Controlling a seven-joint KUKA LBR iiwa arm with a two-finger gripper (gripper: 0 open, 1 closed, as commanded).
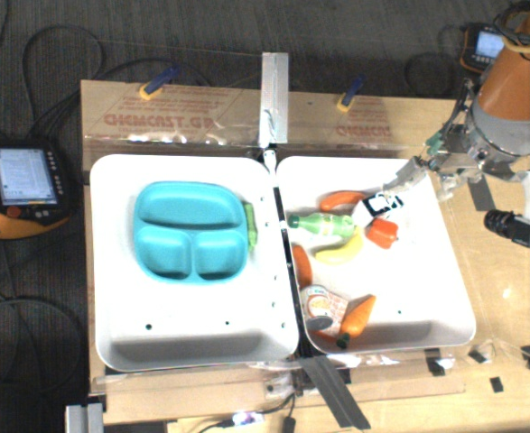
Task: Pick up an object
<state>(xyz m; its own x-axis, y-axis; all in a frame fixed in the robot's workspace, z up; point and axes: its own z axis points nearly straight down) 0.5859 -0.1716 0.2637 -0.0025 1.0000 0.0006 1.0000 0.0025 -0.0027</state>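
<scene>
the likeliest target is the small orange pepper [383,232] in the right bin [445,269], lying just beside the banana [339,249] and the green bottle [321,225], with a carrot [341,200] behind them. the claw [380,203] sits low over the bin just above the pepper; whether it is apart or together i cannot tell. this looks like the approach step, nothing lifted yet. next it would need to settle squarely over the pepper, close and rise without nudging the banana. another carrot [357,317] and a can [317,304] lie near the front. the left bin [120,314] holds a blue tray [192,230].
</scene>
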